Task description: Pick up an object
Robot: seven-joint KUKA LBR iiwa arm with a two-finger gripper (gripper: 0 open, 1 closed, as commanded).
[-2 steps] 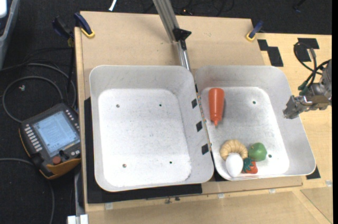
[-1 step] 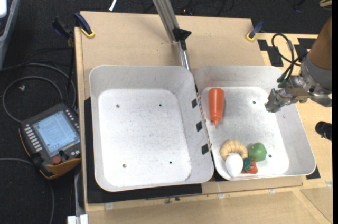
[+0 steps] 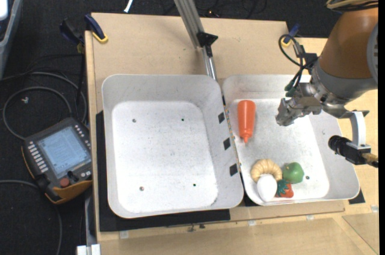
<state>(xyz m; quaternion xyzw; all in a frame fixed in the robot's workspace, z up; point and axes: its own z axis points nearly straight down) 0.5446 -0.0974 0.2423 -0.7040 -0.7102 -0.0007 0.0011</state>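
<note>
Grey gripper (image 3: pixel 287 115) hangs over the right bin (image 3: pixel 337 187), near its middle.

Whether its fingers are open or shut cannot be told from above, and nothing shows between them. An orange carrot (image 3: pixel 246 119) lies well apart, by the bin's left wall. A croissant (image 3: pixel 266 168), white egg (image 3: pixel 266 188), green apple (image 3: pixel 293 172) and a half-hidden red toy (image 3: pixel 285 190) cluster at the near edge.

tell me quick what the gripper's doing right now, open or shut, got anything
Gripper: over the right bin, beside the carrot; open or shut cannot be told, nothing seen held.
</note>
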